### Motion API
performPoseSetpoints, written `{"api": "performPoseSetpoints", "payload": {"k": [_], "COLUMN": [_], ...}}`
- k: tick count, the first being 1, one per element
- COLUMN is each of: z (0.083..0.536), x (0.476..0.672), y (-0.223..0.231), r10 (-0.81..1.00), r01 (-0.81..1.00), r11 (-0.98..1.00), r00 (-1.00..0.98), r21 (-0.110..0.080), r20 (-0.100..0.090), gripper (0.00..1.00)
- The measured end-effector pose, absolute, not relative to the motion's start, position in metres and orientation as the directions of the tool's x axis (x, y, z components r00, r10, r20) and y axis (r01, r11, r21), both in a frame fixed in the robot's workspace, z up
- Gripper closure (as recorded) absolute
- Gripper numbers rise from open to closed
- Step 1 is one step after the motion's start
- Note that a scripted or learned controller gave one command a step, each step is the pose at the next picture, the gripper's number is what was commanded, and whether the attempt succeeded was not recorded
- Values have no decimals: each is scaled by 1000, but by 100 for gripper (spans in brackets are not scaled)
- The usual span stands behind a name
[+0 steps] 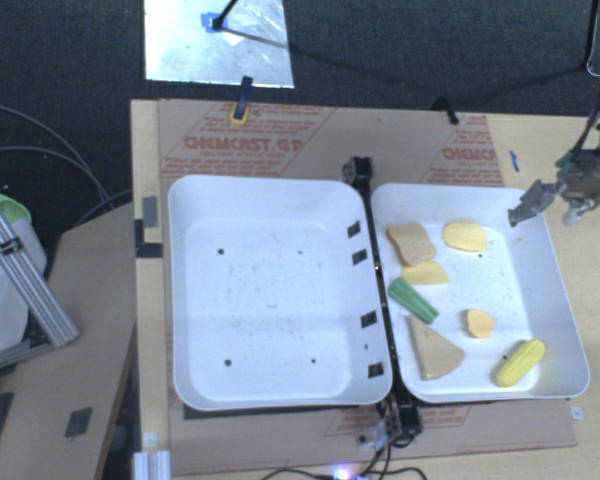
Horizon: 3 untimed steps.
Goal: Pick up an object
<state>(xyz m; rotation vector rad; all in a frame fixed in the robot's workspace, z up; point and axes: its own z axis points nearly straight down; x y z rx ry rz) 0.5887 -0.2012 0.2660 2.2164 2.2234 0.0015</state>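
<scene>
Two shallow white plastic bins are sitting side by side, the left bin bare inside and the right bin carrying every candidate: a tan wedge, a tan bread-like slice, a green stick, a yellow corn-shaped piece, a pale yellow oval, a yellow wedge and a small orange lump. The grey gripper is hanging over the right bin's far right corner, fingers spread and pinching nothing, so the pick is looking barely begun, with descent, grasp and lift all left
</scene>
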Motion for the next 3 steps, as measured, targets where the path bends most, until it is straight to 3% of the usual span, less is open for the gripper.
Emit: {"api": "performPoseSetpoints", "payload": {"k": [1,2,3], "z": [127,83,85], "x": [523,486,525], "y": [-206,-174,-94], "r10": [1000,1000,1000], "r01": [1000,1000,1000], "r11": [-2,1,11], "r00": [2,-1,-11], "r21": [-13,0,4], "r20": [5,1,2], "gripper": [0,0,0]}}
